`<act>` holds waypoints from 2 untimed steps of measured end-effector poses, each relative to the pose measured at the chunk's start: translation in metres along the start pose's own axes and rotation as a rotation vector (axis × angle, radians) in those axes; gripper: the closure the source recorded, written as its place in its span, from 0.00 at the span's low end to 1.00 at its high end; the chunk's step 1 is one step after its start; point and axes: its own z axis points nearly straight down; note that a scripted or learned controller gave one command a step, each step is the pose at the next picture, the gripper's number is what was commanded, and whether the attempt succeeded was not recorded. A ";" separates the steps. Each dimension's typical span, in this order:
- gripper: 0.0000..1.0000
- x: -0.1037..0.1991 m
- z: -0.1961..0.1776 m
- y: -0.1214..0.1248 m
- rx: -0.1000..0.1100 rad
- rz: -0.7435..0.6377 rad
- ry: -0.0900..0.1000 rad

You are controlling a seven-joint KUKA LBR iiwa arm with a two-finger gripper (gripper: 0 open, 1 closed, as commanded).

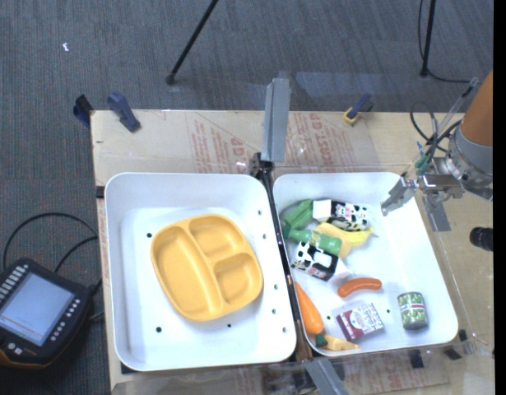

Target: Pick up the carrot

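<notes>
The grey arm with its orange band [485, 113] reaches in at the right, its two-finger gripper [417, 200] hanging over the upper right rim of the right white bin [429, 257], fingers spread wide and holding nothing. The orange carrot [308, 308] lies well apart, against that bin's lower left wall, just beside a red-and-white carton [359, 320].

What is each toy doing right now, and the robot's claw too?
Orange toy carrot: lying flat by the right bin's left wall, untouched.
Red toy sausage: lying flat.
Green-labelled can: standing upright.
Yellow divided plate: flat in the left bin.
Claw: above the right bin's far right corner, holding nothing.
</notes>
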 end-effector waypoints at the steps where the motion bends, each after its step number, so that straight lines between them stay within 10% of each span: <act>1: 0.00 0.061 0.057 -0.059 0.001 0.020 0.000; 2: 0.00 0.061 0.042 -0.107 -0.002 -0.327 -0.001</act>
